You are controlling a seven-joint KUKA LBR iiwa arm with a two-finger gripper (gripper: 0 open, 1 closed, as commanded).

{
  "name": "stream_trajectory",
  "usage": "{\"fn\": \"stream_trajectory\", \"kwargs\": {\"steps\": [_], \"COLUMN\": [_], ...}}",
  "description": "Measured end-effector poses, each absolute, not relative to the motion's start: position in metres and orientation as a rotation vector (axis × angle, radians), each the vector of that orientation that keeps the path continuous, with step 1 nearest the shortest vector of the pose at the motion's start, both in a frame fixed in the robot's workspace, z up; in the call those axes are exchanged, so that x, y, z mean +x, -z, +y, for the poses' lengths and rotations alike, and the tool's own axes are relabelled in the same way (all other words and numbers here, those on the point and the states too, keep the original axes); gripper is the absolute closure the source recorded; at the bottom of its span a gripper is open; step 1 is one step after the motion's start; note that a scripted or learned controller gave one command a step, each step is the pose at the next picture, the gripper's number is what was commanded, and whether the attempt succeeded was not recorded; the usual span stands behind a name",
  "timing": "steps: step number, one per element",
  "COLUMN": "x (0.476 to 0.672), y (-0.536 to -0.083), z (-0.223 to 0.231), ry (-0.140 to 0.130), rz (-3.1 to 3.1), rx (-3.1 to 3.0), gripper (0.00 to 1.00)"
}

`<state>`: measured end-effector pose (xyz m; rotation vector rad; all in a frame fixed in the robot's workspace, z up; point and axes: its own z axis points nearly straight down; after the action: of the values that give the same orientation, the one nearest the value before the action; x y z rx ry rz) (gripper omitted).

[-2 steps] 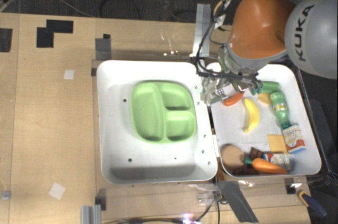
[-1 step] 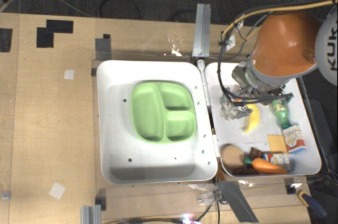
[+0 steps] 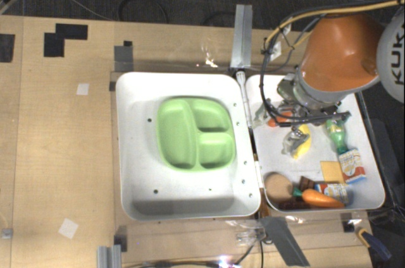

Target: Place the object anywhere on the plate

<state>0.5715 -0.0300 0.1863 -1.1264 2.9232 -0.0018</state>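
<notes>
A green divided plate [image 3: 193, 133] lies in the middle of the left white bin [image 3: 136, 197]. My gripper [image 3: 293, 143] hangs below the orange wrist band [image 3: 338, 52], low over the right bin [image 3: 373, 188]. A small yellow object [image 3: 304, 146] lies right beside the gripper's tip, touching or nearly touching it. I cannot tell whether it is held. The arm's bulk hides the upper part of the right bin.
The right bin also holds a green bottle [image 3: 336, 136], a yellow slice [image 3: 332, 170], a carrot [image 3: 322, 199], a round tan piece [image 3: 277, 185], a small packet [image 3: 352, 165] and a red item [image 3: 283, 122] under the cables. A metal divider [image 3: 241, 45] stands between the bins.
</notes>
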Motion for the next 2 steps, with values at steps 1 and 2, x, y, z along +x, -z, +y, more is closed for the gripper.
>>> {"fn": "stream_trajectory", "kwargs": {"steps": [1,2], "x": [0.512,0.516], "y": [-0.132,-0.145], "z": [-0.091,-0.088], "ry": [0.002,0.004], "rz": [3.054,3.039], "rx": [-0.719,-0.726], "gripper": [0.0,1.0]}}
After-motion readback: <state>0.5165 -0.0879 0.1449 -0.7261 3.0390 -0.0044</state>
